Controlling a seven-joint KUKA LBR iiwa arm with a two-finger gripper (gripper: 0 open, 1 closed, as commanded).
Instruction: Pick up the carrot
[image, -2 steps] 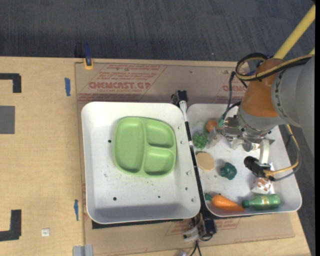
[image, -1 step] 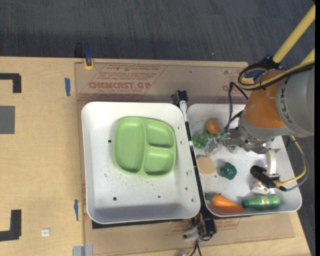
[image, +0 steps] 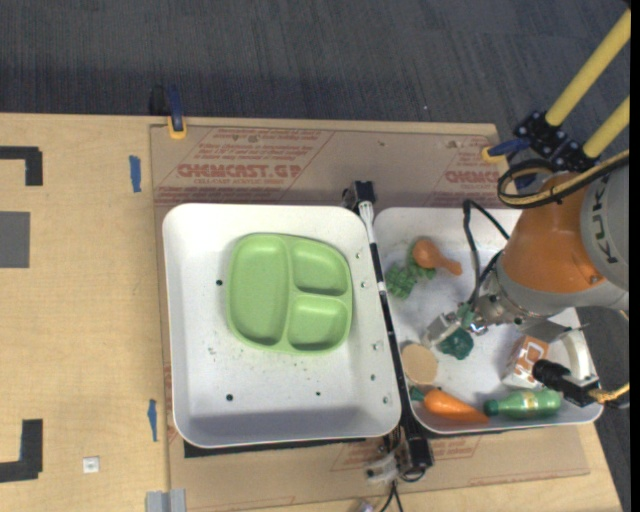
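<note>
Far off to the left of my jaws sits the left bin (image: 190, 330), carrying a green divided plate (image: 290, 292); none of that concerns me. Closer in, in the right bin (image: 590, 415) where I work, a green leafy toy (image: 402, 279) and an orange-brown piece (image: 436, 255) lie up and to the left of me. A round tan disc (image: 420, 364) rests below-left of my jaws, and just beyond it, against the bin's near edge, lies the carrot (image: 449, 404), orange with a green top. My gripper (image: 462, 325) hangs over the middle of the bin beside a dark green piece (image: 459, 345); I cannot tell how wide my jaws stand. To my lower right lie a green bottle (image: 523, 404) and an orange-and-white packet (image: 528, 359). I judge the job hardly begun: the carrot lies untouched, so reaching, closing and lifting all remain.
</note>
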